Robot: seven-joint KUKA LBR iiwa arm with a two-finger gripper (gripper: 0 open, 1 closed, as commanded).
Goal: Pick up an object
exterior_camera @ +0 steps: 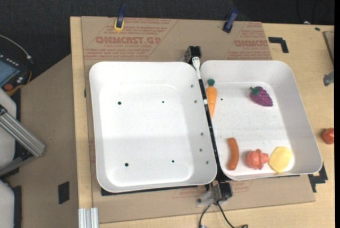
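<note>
Cardboard (159,35) with faded red print covers the bench under both bins. It is pinned at its far edge by a blue and yellow clamp (120,18) on the left and a blue clamp (230,19) further right. At the far left, off the bench, a grey metal rail (21,134) runs at a slant over the dark floor.

The left bin (93,115) is a shallow white tray with rounded corners, and its floor shows a few small dark dots. It sits edge to edge with the right bin (297,94). A black clip (193,54) sits at the far end of the seam between them, and another clip (220,191) with a trailing cable sits at the near end.

All the objects to pick lie in the right bin. A carrot (211,100) with a green top lies just beside the bin's left wall, its tip pointing toward the near side. Near the front edge, an orange-red sausage (233,153) lies roughly parallel to the seam. Just to its right is a lumpy red toy (256,159), which touches or nearly touches a yellow lemon (280,159). A bunch of purple grapes (261,96) rests alone toward the far right of the bin, well apart from the front row.

Outside the bin, at the right edge of the view, a small red object (328,135) sits on the bench, cut off by the frame.

Whether the gripper is open, closed or holding anything cannot be told from this view.
</note>
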